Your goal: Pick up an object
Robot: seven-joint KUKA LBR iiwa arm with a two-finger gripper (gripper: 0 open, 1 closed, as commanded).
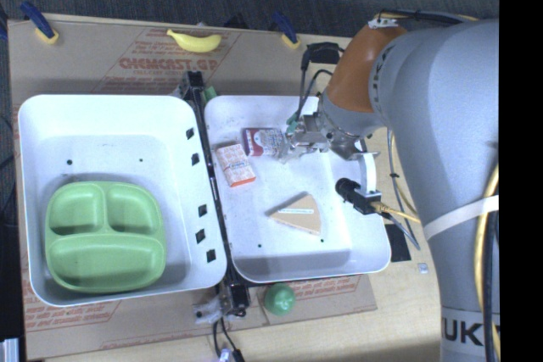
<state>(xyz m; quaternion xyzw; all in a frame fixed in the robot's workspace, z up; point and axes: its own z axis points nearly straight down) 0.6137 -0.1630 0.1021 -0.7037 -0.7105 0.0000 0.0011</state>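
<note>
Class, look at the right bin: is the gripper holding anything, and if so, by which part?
It cannot be told. The gripper sits against the right end of the small red-and-white carton, but the hold itself is unclear.

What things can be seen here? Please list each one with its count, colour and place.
bins: 2, white, side by side on bench
tray: 1, green, left bin
carton: 1, red and white, right bin, at gripper
box: 1, orange and white, right bin
wedge: 1, tan, right bin
banana: 1, yellow, behind bins
ball: 1, green, before right bin
clamps: 2, blue, back edge
arm: 1, grey, orange band
gripper: 1, right bin
</note>
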